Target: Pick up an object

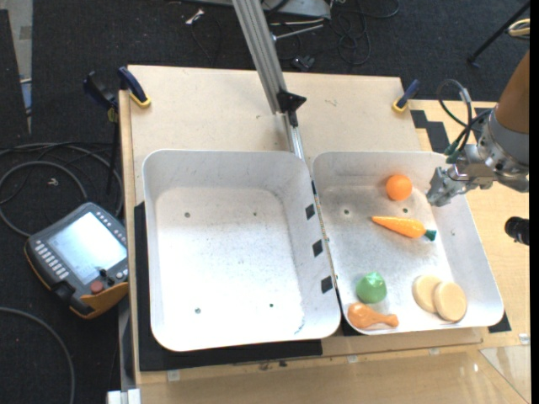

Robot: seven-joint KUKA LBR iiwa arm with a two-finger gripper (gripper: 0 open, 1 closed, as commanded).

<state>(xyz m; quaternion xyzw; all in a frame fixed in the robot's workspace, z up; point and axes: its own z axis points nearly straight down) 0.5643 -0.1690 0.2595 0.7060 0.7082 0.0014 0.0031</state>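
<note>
I can't tell my tool's (441, 188) state; beside the orange ball (399, 187), it might knock it away.

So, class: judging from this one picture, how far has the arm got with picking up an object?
Nothing looks picked yet. The orange ball, carrot, green ball, chicken drumstick and two tan discs all lie in the right bin. In hand: the tool sits at that bin's right edge, beside the orange ball, with nothing visibly held. Left: closing on an object and lifting it.
</note>
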